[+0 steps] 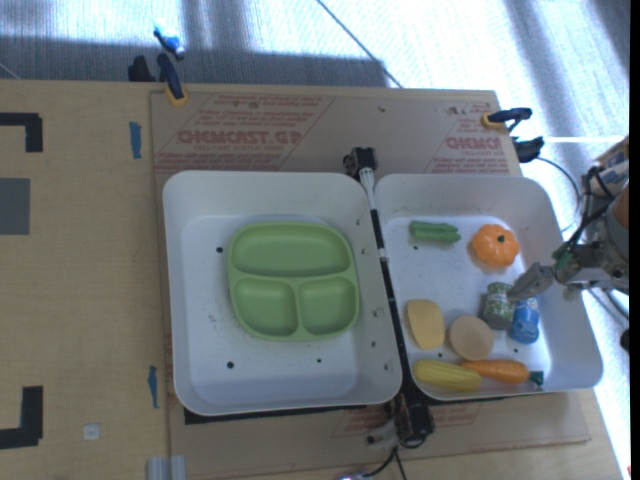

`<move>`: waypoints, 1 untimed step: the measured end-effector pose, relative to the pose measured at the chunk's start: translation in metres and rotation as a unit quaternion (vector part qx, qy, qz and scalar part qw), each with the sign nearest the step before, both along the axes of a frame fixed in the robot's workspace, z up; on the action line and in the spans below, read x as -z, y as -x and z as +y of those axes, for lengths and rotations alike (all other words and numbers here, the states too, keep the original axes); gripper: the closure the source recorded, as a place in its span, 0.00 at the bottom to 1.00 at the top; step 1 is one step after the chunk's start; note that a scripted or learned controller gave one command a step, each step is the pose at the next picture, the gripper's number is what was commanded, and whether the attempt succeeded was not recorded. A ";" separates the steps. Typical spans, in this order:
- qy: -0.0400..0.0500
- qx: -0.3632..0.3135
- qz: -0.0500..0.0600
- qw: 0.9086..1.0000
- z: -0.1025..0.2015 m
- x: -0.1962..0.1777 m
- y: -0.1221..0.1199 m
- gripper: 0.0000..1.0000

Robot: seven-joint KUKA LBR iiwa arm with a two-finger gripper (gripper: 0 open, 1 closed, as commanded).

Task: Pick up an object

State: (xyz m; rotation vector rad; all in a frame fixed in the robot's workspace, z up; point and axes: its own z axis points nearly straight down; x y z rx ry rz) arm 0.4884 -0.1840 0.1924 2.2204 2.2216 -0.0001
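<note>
The right bin (560, 218) holds several toy foods: a green pepper (434, 232), an orange pumpkin (495, 246), a pale yellow slice (425, 324), a tan round piece (470, 337), a yellow corn cob (447, 373) and an orange carrot (497, 371). A small grey-green can (496, 304) and a blue object (525, 322) sit side by side near the bin's right side. My gripper (530, 284) reaches in from the right and hangs low just above and between the can and the blue object. Nothing visibly rests in its grasp.
The left bin (190, 268) carries a green three-compartment plate (293, 278). A ridge with a black clamp (359, 160) separates the two bins. Cables and arm parts (600, 258) crowd the right bin's right rim. Clamps stand at the board's far edge.
</note>
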 end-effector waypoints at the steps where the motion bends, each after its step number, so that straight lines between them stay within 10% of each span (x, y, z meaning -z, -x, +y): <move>1: 0.002 0.001 -0.005 1.000 0.002 0.105 -0.028 0.00</move>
